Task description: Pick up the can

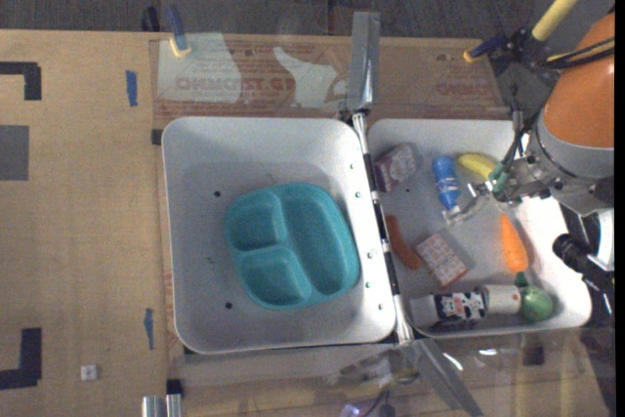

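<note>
Left bin (195, 161) gives me loads of room around the teal tray (291, 246); right bin (566, 312) is cramped, carrot (514, 244), bottle (467, 305) and boxes crowding.

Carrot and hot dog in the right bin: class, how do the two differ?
The carrot is bright orange; the hot dog is a duller red-brown. The carrot lies toward the bin's right side, the hot dog against its left wall. Both are slim, elongated and lie flat in the right bin.

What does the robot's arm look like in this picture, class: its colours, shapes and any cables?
The arm enters from the right: a rounded grey body with a broad orange band above the wrist. Its gripper is small, metallic grey with a greenish spot, and thin dark cables run down to it.
</note>
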Robot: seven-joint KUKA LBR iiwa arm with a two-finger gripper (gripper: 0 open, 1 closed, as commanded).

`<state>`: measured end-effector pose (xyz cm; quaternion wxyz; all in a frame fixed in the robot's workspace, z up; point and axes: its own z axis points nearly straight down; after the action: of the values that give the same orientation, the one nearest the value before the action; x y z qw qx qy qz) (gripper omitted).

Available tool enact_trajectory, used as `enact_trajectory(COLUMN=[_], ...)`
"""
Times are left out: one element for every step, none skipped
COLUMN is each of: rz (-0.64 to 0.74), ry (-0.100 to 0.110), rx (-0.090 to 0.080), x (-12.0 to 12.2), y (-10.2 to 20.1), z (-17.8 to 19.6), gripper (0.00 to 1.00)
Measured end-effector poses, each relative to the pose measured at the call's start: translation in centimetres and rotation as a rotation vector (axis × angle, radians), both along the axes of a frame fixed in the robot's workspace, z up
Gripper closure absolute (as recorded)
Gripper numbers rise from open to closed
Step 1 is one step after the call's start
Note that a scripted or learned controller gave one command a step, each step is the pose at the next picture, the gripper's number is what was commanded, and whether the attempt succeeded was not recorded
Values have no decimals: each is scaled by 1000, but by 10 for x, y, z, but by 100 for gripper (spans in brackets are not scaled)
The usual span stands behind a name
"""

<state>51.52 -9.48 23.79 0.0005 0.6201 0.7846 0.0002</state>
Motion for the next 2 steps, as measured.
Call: enact_trajectory(rz=[-4, 230], ry=[-4, -4], rx=[-1, -3], x=[1, -10], y=[-2, -19], z=[10, 87], gripper=[100, 100])
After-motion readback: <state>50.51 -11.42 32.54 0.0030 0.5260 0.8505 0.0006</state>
